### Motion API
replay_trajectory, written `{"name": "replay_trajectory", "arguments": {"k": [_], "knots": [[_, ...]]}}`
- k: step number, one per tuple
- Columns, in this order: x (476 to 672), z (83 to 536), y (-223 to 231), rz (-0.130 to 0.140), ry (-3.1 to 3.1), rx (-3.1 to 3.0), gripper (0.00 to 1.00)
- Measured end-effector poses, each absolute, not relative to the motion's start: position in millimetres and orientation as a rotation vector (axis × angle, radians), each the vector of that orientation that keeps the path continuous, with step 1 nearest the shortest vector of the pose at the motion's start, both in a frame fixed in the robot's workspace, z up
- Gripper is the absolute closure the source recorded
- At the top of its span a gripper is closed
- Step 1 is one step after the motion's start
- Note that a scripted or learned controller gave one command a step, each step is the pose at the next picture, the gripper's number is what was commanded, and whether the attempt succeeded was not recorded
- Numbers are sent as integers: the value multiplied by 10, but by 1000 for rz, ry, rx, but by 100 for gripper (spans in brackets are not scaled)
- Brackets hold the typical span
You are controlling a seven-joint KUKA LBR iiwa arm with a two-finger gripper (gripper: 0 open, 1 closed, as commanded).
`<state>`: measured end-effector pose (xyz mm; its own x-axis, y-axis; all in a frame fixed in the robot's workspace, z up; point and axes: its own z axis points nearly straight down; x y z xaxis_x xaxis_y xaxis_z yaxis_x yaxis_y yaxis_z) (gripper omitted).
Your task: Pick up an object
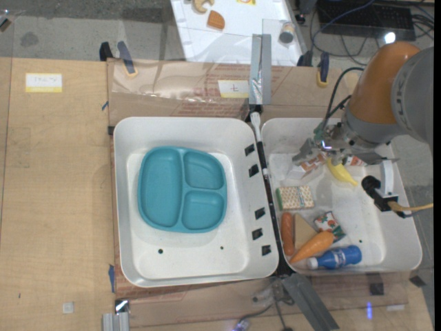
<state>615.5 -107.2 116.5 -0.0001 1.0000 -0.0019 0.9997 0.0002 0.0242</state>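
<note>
My gripper (pixel 322 150) hangs low over the back part of the right bin (pixel 406 234), under the grey and orange wrist. Just right of it lies a yellow banana-shaped piece (pixel 343 174), and a crumpled clear wrapper (pixel 303 172) is below it. Toward the front of the bin lie a waffle square (pixel 298 197), a small red and green packet (pixel 326 221), a brown wedge (pixel 302 231), a red sausage (pixel 286 226), an orange carrot (pixel 314 245) and a blue bottle (pixel 338 258). The arm hides whatever is directly under the gripper.
The left bin (pixel 124 205) holds a teal divided plate (pixel 182 189). A black-clipped divider (pixel 256 185) separates the bins. Cables run along the arm's right side near the bin's right wall (pixel 386 193).
</note>
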Motion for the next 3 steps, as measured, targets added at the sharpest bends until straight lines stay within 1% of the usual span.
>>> {"name": "replay_trajectory", "arguments": {"k": [1,2,3], "knots": [[6391,1080,-938,8,2227,2198,0],[6420,1214,-944,15,2222,2192,100],[6391,1195,-996,0,2218,2199,0]]}}
